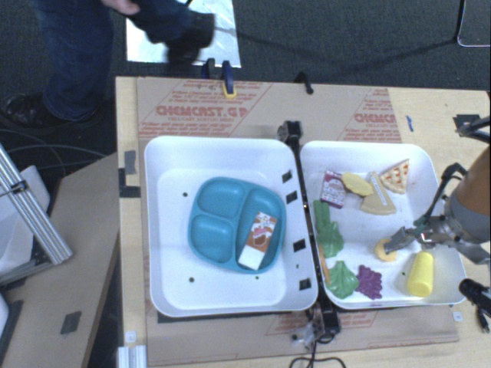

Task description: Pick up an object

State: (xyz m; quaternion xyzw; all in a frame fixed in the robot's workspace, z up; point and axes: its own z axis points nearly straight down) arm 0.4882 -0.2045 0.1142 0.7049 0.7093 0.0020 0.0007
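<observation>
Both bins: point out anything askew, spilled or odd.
Nothing looks spilled or damaged. The carton lies flat across the blue tray's right compartment, slightly tilted. In the right bin, the toy foods lie loosely scattered; the gripper sits among them.

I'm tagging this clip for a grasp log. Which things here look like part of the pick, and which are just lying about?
In the job, by my reading:
end effector
small yellow piece at its tip
right bin

Lying about:
yellow bottle
purple grapes
pizza slice
blue tray holding a carton, in the left bin
</observation>
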